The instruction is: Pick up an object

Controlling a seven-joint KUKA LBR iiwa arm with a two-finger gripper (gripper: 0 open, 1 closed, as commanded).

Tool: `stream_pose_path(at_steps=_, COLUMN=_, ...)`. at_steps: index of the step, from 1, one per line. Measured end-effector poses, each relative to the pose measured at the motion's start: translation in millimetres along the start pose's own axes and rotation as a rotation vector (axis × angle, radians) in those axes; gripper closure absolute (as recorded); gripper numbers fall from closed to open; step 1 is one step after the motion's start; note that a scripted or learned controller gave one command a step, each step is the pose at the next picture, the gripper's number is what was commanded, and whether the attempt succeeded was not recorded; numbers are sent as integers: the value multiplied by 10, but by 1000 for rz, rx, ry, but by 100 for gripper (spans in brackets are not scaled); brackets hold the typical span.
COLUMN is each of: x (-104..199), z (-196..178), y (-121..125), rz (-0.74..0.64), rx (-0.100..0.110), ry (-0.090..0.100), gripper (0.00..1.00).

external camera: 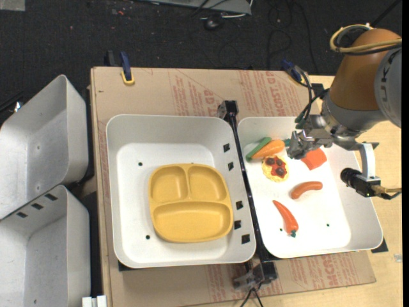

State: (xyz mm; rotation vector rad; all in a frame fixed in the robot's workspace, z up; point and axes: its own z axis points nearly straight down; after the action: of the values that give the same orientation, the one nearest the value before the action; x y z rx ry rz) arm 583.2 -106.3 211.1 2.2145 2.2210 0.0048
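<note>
My hand [305, 144] hangs over the right bin [364, 235], at its upper part, just beside the orange block [314, 158] and near the carrot [267, 148]. Whether it is wide or narrow I cannot tell; nothing is seen held in it. Candidate objects, all in the right bin: carrot, block, pizza slice [275, 167], sausage [306, 188], pepper [287, 217].

Risk: carrot, slice and block lie close together, so a descent could nudge one aside or catch two.

The cardboard [192, 91] carries red printing, not legible. The yellow tray [190, 203] is unmarked.
</note>
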Motion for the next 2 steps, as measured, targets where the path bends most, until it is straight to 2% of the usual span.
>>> stream_pose_path(at_steps=1, x=-2, z=-184, y=9, rz=1, rx=2, ry=1, gripper=100)
stream_pose_path(at_steps=2, x=412, z=-226, y=-261, rz=-3, rx=9, ry=3, gripper=100)
